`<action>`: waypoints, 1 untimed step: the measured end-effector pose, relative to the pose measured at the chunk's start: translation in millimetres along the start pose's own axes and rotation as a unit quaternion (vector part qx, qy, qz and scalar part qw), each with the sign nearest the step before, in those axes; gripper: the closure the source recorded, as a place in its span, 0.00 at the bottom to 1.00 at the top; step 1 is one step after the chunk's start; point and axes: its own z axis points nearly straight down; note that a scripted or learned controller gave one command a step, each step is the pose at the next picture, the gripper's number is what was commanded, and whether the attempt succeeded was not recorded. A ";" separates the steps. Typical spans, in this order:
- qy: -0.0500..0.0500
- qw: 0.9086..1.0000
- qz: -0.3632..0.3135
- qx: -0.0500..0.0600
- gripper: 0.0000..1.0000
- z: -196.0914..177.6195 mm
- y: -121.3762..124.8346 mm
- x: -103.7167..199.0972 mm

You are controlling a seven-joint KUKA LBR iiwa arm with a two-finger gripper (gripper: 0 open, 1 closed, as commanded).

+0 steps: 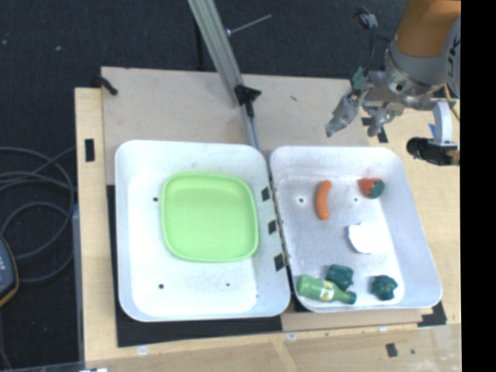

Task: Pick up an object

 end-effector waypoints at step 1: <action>0.000 1.000 0.000 0.002 0.00 42.6 -1.4 3.4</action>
